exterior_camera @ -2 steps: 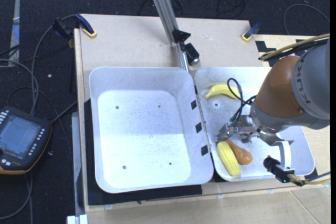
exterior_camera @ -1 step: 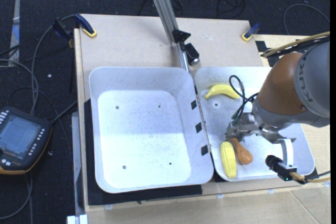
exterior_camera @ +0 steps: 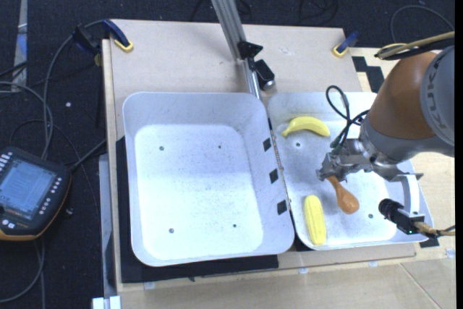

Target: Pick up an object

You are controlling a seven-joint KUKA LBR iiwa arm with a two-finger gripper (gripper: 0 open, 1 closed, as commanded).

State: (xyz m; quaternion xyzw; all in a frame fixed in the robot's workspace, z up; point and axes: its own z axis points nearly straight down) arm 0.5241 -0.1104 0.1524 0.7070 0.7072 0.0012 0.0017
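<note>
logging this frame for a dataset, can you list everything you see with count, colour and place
banana: 1, yellow, far part of the right bin
corn cob: 1, yellow, near edge of the right bin
wooden utensil: 1, brown, right bin, just below the gripper
bins: 2, white, side by side on the bench
bench: 1, light tan, under the bins
clamps: 2, blue and yellow, far corners of the bench
metal pole: 1, grey, slanting up from between the bins
handheld controller: 1, grey and orange, floor at left
arm: 1, grey with orange band, from the right
gripper: 1, grey, over the right bin
</note>
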